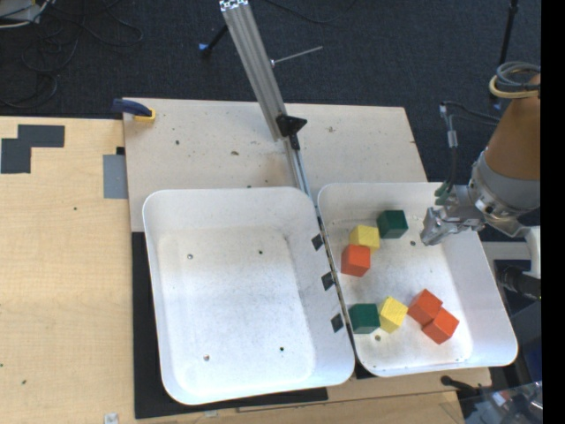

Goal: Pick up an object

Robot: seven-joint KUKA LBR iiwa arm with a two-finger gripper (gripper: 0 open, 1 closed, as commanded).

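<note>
The arm enters from the right side of the camera view, and its tool [434,228] hangs over the upper right portion of the right bin [494,325]. Whether the tool is open or closed cannot be determined at this resolution; nothing is visible in its grip. All candidate objects lie in the right bin. The nearest is the dark green cube [393,223], located just to the view's left of the tool and near the bin's upper area. Next to it, lower and further left, sits a yellow cube [365,236], which touches a red-orange cube [355,260] below it. Toward the bin's lower edge lie a second green cube [363,317] and a second yellow cube [393,313], close together, and two red-orange cubes [433,315] in contact with each other. The left bin [159,237] carries no blocks. Both bins rest on the table [212,140]. The governing relation for the coming move is judged to be the short offset between the tool and the dark green cube: the cube lies to the tool's left in the view, apart from its neighbours, so a small leftward translation followed by a descent appears sufficient. The cubes show no long axis, so approach orientation is judged non-critical.
</note>
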